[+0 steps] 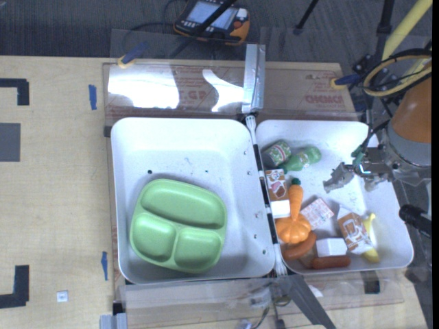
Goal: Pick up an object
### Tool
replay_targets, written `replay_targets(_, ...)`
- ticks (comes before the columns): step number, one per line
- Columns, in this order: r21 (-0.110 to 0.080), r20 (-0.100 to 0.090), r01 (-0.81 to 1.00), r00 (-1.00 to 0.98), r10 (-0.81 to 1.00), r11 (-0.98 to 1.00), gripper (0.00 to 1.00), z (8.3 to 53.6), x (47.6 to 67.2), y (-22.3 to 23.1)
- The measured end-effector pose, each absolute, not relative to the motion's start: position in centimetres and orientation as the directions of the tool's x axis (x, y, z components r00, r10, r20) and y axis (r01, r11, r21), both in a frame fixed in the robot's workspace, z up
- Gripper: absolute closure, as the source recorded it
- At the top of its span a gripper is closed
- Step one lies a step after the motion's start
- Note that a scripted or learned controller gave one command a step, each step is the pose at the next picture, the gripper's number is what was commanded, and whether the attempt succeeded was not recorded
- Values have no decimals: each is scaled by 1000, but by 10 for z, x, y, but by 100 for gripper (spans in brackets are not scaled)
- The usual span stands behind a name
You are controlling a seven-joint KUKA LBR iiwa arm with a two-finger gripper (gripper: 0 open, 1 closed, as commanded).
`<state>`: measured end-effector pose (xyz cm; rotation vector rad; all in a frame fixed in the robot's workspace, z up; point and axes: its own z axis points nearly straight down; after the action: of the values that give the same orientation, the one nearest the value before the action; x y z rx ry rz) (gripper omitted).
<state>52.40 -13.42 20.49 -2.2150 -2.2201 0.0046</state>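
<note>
My gripper (pixel 337 178) hangs over the middle of the right bin (pixel 394 252), reaching in from the right, open with nothing between its fingers. Left of it lie a green can (pixel 278 152) and a green bottle (pixel 304 157). Below them lie a small printed box (pixel 276 182), an orange carrot (pixel 295 199), an orange pumpkin (pixel 295 231) and a red-and-white box (pixel 317 214). A brown packet (pixel 352 230), a yellow banana (pixel 371 240), a white block (pixel 330 246) and a red sausage (pixel 330 261) lie near the front.
The left bin (pixel 137 142) holds a green divided plate (pixel 180 224). A metal divider (pixel 254 77) stands behind the bins' shared wall. Cables and tripod legs crowd the back right.
</note>
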Motion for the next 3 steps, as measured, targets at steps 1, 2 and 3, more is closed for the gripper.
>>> replay_targets(1,-4,2,987,-160,987,160,0,99,479,-149)
replay_targets(2,3,2,998,-58,998,58,0,86,494,-158)
replay_targets(3,20,-24,989,-149,989,149,0,89,485,-122)
